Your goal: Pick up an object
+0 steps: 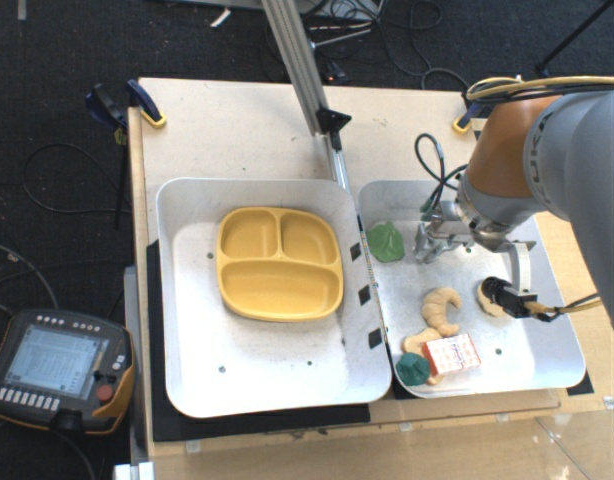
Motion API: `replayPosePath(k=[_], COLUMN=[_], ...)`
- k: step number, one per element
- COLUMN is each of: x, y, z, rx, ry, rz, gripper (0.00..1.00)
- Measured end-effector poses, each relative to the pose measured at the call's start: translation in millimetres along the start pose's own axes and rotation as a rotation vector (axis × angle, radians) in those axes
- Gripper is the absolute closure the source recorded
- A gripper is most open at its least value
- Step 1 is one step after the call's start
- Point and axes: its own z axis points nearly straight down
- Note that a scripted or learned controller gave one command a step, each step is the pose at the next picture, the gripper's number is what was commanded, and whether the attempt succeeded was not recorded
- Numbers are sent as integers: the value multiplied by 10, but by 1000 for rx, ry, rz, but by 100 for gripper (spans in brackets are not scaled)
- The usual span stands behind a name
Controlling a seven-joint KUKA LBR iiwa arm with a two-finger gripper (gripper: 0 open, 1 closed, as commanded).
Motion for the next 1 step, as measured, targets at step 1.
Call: replayPosePath(k=[1], x=[35], y=[-80], z=[-551], rx=[-4], ry=[0], rz=[-1], gripper=[100])
